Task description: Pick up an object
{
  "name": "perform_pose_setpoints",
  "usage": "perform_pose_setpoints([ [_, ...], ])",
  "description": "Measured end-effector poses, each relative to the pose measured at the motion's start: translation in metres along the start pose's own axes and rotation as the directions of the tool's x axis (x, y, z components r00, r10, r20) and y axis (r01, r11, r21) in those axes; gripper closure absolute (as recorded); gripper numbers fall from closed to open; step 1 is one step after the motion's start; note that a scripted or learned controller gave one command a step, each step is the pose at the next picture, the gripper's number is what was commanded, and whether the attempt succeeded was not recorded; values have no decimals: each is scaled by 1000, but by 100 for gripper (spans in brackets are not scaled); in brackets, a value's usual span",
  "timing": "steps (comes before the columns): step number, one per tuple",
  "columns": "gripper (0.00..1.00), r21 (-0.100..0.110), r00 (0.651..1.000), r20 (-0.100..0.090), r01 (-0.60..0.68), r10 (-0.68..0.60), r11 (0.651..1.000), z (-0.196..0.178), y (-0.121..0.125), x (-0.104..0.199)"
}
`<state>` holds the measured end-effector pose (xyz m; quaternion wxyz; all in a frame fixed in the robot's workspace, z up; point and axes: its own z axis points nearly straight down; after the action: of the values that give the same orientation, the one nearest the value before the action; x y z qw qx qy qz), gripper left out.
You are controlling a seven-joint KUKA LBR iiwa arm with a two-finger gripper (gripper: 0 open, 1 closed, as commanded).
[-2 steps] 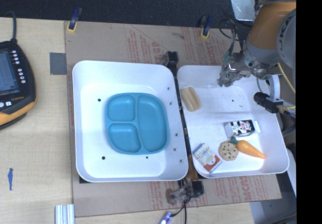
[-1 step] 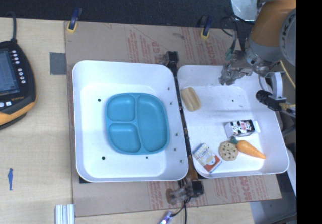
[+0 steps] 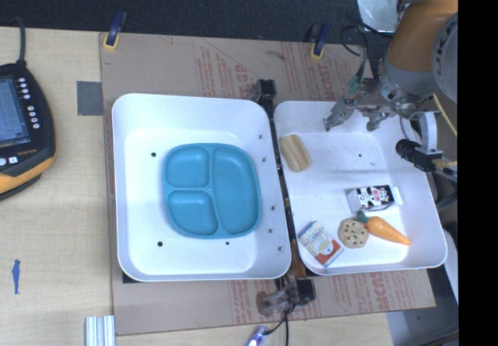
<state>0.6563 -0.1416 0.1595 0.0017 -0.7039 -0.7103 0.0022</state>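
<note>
- In the right bin (image 3: 412,259) we saw a tan bread roll (image 3: 295,152), a small dark printed box (image 3: 374,197), a cookie (image 3: 353,233), an orange carrot (image 3: 387,230) and a red-and-white packet (image 3: 320,243).
- The gripper (image 3: 355,117) hung over that bin's far edge with its fingers spread, nothing between them.
- We could not read the writing on the box or packet.
- The left bin (image 3: 132,181) bore a blue divided plate (image 3: 211,190).

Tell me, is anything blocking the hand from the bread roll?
Nothing visible is. The hand hovers over the far end of the right bin, and bare white floor lies between it and the bread roll. The cookie and carrot sit at the near end.
</note>
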Motion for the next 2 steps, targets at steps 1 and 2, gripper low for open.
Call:
perform_pose_setpoints([
  [1,0,0,1000,0,-4,4,1000,25,-96,10],
  [2,0,-1,1000,-1,-6,6,1000,27,-111,-34],
])
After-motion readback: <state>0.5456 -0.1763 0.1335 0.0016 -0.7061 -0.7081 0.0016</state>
